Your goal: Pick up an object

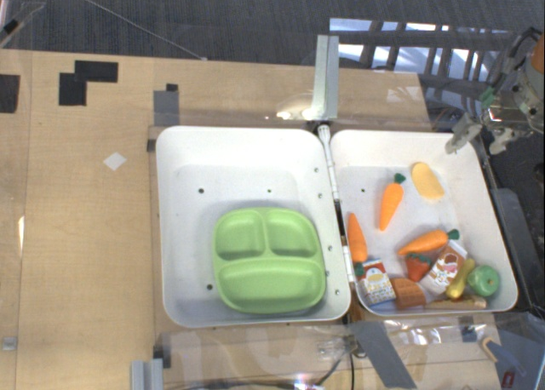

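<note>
Nearest us, along the front wall of the right bin, we see most of the toy food heaped together: a green apple, a small yellow banana, two little printed cartons and, and a carrot lying across the pile. These pieces touch and overlap, so we judge them awkward first picks.

A little further back, a second carrot lies against the divider, and a third carrot rests alone on bare white floor, orange with a small green top, tilted slightly. Just beyond it sits a pale yellow lemon-like piece, smooth and rounded, also clear of its neighbours.

The left bin carries a green divided plate.

Farthest, at the right bin's back corner, the gripper hangs above the rim. We cannot tell how the jaws stand, and we see nothing in them.

We judge the task to be at the approach stage: the next move calls for travelling over a lone piece and descending squarely onto it.
</note>
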Action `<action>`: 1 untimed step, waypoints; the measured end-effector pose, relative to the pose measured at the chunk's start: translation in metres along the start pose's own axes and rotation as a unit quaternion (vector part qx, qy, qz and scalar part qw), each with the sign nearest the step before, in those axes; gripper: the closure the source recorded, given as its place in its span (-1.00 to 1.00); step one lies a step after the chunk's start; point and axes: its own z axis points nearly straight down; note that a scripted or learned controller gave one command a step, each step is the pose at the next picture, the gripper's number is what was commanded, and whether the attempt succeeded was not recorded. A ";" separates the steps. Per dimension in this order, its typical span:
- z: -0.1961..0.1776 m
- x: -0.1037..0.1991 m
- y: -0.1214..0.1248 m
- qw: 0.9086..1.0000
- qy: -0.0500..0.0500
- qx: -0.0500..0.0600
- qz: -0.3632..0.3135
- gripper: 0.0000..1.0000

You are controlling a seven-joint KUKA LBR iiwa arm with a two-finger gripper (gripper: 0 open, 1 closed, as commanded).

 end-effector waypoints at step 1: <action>0.130 0.028 -0.039 0.996 0.000 0.001 0.091 -1.00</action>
